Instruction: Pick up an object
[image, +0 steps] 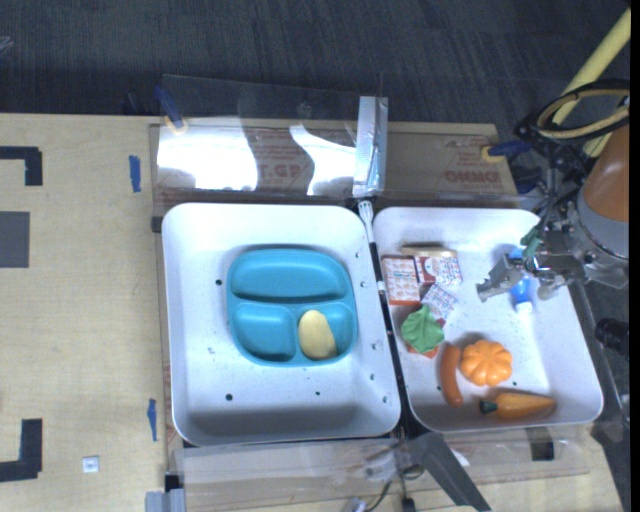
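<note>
Reaching in over the right bin (575, 330), the grey arm (610, 200) with its orange band hangs above that bin's upper right part, and its gripper (512, 278) sits low over the white floor. A small blue and white object (522, 291), bottle-like as far as I can make out, lies right at the gripper, touching or just under the metal fingers (494, 284). Whether the fingers are spread or closed I cannot tell, and I cannot tell if the little bottle is actually between them or merely beside them.

Left of the gripper in the same bin, a cluster of small red and white packets (420, 275) lies near the wall shared with the left bin (190, 300). Just below the packets sits a green leafy toy (422, 328) with a bit of red under it. Below the gripper, toward the near rim, an orange toy pumpkin (485, 362) rests beside a reddish sausage-shaped piece (450, 374), the two touching or nearly so. A toy carrot (516, 404) lies just below the pumpkin, along the bin's near edge.

Well apart from the gripper, the left bin holds a blue divided tray (290, 272), and a pale yellow egg-shaped thing (317, 334) sits in the tray's lower right compartment. Both bins rest on the light wooden desk (70, 300).
</note>
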